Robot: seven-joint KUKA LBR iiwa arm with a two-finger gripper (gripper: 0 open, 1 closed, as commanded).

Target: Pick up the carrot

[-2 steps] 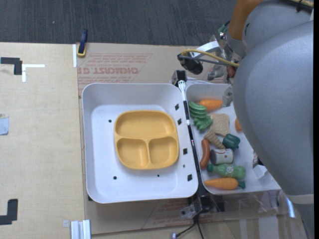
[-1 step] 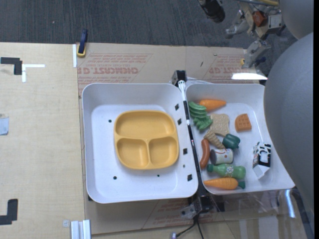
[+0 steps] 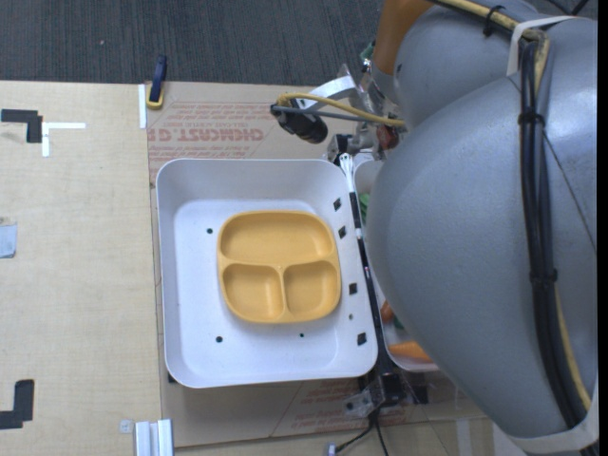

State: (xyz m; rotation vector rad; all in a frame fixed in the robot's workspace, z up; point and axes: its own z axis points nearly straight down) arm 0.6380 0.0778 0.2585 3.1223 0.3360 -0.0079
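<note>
Looking down on the tabletop (image 3: 76,283), we see the grey arm (image 3: 484,245) bulking over the right-hand bin and covering nearly all of it. We cannot make out the gripper beneath that mass, so we cannot tell whether it is released or clenched, nor how anything lies relative to it. An orange sliver (image 3: 410,351) peeks out under the arm's lower edge, just right of the divide between the bins; it may be the carrot, though too little shows to be sure. To its left, the left bin (image 3: 185,350) holds a yellow three-compartment plate (image 3: 278,265) near its middle.
</note>
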